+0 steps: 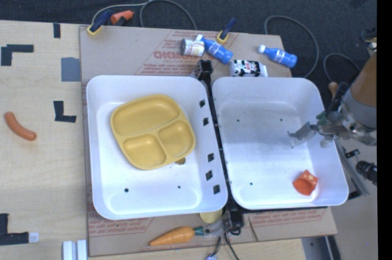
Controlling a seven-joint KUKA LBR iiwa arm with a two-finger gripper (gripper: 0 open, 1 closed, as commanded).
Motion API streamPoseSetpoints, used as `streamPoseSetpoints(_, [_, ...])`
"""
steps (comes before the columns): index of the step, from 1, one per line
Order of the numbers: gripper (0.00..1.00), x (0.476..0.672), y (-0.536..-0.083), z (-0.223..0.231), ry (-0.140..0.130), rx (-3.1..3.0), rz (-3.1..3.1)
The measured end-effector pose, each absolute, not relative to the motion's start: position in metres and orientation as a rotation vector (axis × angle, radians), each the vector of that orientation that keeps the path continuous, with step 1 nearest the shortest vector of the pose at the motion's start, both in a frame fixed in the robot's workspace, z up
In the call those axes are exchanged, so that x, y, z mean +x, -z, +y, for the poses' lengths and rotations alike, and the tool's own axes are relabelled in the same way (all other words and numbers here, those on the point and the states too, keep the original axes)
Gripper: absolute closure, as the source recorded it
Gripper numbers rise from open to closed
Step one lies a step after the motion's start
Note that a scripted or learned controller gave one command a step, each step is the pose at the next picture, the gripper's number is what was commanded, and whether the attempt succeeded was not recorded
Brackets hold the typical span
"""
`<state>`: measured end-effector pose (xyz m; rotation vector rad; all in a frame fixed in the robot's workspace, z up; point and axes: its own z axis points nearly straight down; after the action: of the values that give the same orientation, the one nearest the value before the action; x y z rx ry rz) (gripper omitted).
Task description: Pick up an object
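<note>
A small orange object [305,182] lies in the right bin [263,100] near its front right corner. My gripper [308,130] hangs over the right side of this bin, up and back from the orange object and apart from it. Nothing shows in the gripper. A yellow divided plate [152,131] rests in the left bin [101,148], with a small dark thing peeking out under its front edge.
Behind the bins lie two blue bottles [218,51] [278,56], a white bottle [193,46] and a black-and-white pack [248,68]. A carrot [171,236] lies at the front edge, a sausage [20,126] far left. Cables loop at the back.
</note>
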<state>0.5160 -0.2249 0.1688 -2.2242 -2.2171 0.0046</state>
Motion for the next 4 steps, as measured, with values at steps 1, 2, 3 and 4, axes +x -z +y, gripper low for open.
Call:
streamPoseSetpoints(1, [0.00, 0.483, -0.235, -0.222, 0.002, -2.226, -2.222])
streamPoseSetpoints(2, [0.00, 0.500, -0.081, -0.145, 0.002, -2.220, -2.231])
streamPoseSetpoints(3, [0.00, 0.533, -0.147, -0.229, 0.000, -2.233, -2.225])
streamPoseSetpoints(4, [0.00, 0.531, -0.143, -0.224, -0.002, -2.222, -2.221])
